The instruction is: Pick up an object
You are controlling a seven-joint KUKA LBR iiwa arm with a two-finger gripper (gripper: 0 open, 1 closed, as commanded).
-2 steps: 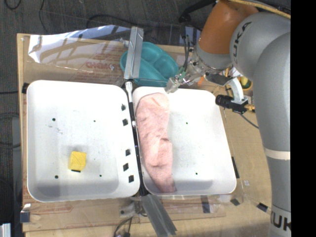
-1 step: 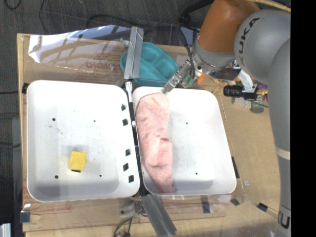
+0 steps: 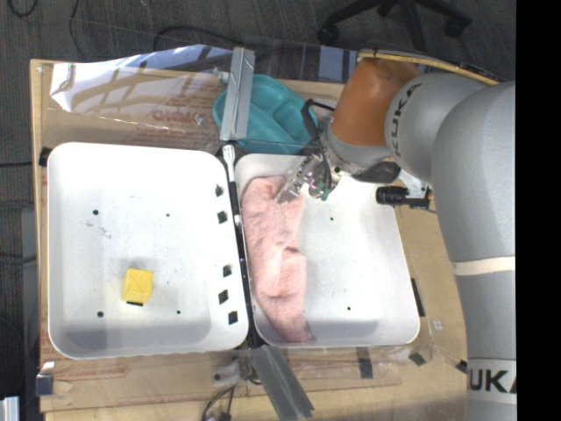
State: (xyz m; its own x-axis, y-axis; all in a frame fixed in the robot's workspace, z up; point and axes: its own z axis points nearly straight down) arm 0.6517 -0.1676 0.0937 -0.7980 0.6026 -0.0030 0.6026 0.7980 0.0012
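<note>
Camera view: gripper (image 3: 302, 185) sits low at the top-left part of the right bin (image 3: 386, 279), right at the upper end of the pink cloth (image 3: 276, 266). Metal fingertips are at the cloth's top edge, maybe touching it, but can't tell if they're apart or together, and can't tell if any fabric is betw. them. Cloth isn't visibly lifted; it lies flat along the bin's left wall, a long rumpled strip running from near the gripper down to the bin's lower left corner.

Above the gripper, the orange band (image 3: 372, 103) and grey arm (image 3: 465, 174) come in from the right, w/ the big grey body covering the bin's right side. A small black part sticks out just right of the wrist.

Left bin (image 3: 131, 191) is next door, touching along a central divider w/ black clips. It holds a small yellow block (image 3: 138, 286) near its lower left, well apart from the gripper.

Beyond the bins, at the bench's far edge, a teal object (image 3: 263, 117) lies just above the right bin, partly behind a metal bar. Clear plastic sheet (image 3: 140, 90) lies crumpled above the left bin. Dark carpet and chair legs past the bench.
</note>
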